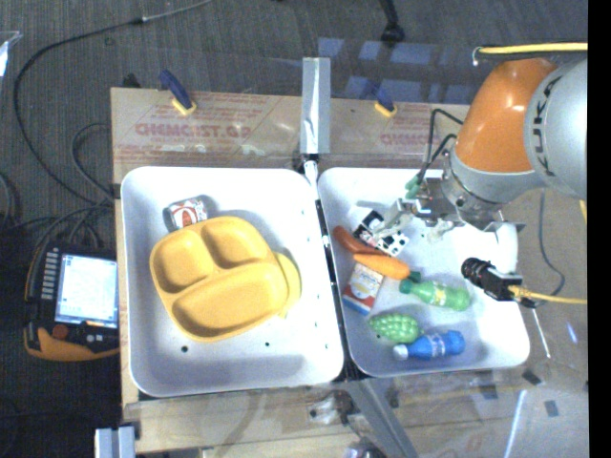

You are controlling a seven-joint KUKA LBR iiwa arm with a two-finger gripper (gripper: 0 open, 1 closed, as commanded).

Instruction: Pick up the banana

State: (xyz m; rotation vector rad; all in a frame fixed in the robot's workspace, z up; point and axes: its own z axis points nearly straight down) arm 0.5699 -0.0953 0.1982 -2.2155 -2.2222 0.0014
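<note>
Tool (389, 229) low over right bin (516, 346) — arm angled leftward

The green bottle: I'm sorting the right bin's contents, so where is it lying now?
In the camera view the green bottle lies on its side in the right bin, just right of the carrot, above the blue bottle and the green bumpy toy.

Bench (220, 132) bears left bin (143, 284), right bin (506, 346).

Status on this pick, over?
Gripper low over right bin, beside carrot. No grasp visible. Yellow plate and can in left bin.
</note>
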